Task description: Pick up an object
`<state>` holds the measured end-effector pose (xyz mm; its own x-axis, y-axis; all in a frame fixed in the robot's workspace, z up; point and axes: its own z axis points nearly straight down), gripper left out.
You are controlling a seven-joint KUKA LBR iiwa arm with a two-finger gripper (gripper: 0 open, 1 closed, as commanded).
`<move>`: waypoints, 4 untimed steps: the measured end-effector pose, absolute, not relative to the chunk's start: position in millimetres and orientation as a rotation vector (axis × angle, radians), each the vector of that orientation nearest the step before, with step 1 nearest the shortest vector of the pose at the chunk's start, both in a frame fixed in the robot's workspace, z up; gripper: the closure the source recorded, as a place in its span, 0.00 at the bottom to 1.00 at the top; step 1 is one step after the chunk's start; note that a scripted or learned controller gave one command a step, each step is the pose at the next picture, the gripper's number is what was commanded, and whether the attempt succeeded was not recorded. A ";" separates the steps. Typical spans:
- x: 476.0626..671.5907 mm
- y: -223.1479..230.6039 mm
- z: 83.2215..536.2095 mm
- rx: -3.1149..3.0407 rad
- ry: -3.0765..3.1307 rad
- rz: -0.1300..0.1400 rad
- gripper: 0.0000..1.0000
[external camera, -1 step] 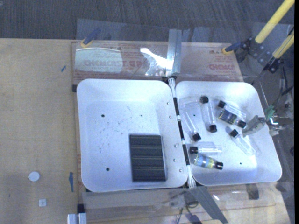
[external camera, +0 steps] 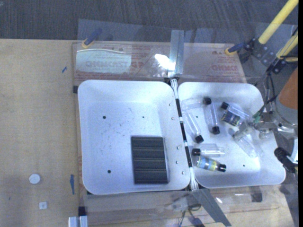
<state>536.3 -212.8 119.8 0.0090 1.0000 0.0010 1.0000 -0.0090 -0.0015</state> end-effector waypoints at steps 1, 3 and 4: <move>616.1 -208.7 89.4 -2.266 -2.169 -0.019 0.00; 655.0 -192.2 97.5 -2.386 -2.039 0.003 1.00; 666.6 -125.9 187.6 -2.431 -1.993 0.000 1.00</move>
